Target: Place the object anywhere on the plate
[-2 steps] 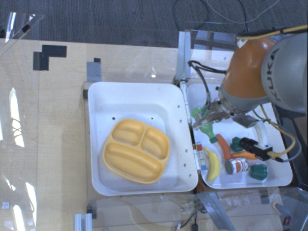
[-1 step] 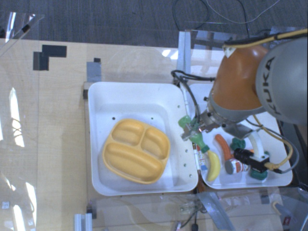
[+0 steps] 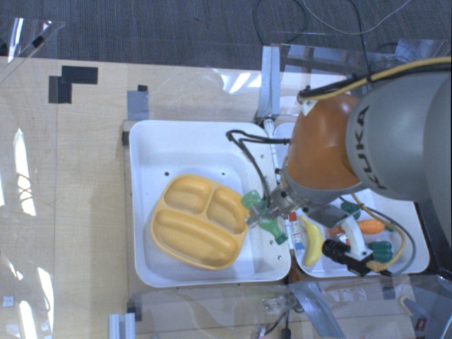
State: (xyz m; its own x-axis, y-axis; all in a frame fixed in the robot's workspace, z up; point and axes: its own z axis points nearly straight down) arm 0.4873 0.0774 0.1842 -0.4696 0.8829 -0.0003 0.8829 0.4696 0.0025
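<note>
Tool hangs at the yellow plate's right rim with a green object apparently pinched between its near-closed fingers; best carried left until clearly over a compartment, then lowered before release.

Your pale wooden desk carries two white bins: left bin, right bin, side by side.
</note>
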